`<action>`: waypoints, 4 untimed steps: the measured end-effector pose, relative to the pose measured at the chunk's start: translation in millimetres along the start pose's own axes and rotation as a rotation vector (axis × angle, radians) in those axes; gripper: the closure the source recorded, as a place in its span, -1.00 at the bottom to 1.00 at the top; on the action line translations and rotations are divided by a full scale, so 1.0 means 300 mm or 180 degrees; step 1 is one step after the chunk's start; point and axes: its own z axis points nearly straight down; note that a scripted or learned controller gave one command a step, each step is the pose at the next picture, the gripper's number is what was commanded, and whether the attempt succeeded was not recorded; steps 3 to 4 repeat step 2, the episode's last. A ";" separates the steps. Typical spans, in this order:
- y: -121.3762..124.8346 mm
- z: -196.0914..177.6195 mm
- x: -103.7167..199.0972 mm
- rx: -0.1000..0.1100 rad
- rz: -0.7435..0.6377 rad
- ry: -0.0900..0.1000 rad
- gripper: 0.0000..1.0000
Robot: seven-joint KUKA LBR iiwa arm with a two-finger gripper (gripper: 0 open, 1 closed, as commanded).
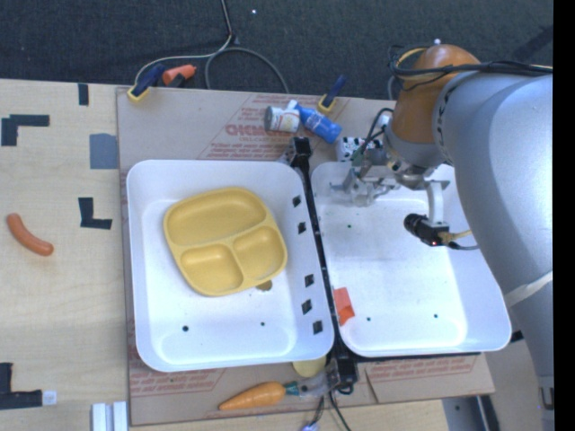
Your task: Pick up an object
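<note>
A yellow divided plate (225,239) lies flat in the left bin (153,330), tilted a little, with a small dark-olive bit (263,285) peeking out at its lower right edge. My gripper (360,183) is low over the far left corner of the right bin (404,330), well to the right of the plate and across the divider from it. Nothing shows between its fingers.
An orange tag (343,305) sits by the divider between the bins. Outside the bins are a carrot (255,396) at the front, a sausage (29,234) on the left bench and a blue-and-white bottle (302,119) at the back. Clamps grip the back edge.
</note>
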 end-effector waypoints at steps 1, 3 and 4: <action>-0.093 -0.295 -0.094 -0.0009 0.0016 0.0003 1.00; -0.187 -0.297 0.109 0.0017 0.0000 0.0012 1.00; -0.187 -0.297 0.109 0.0017 0.0000 0.0012 1.00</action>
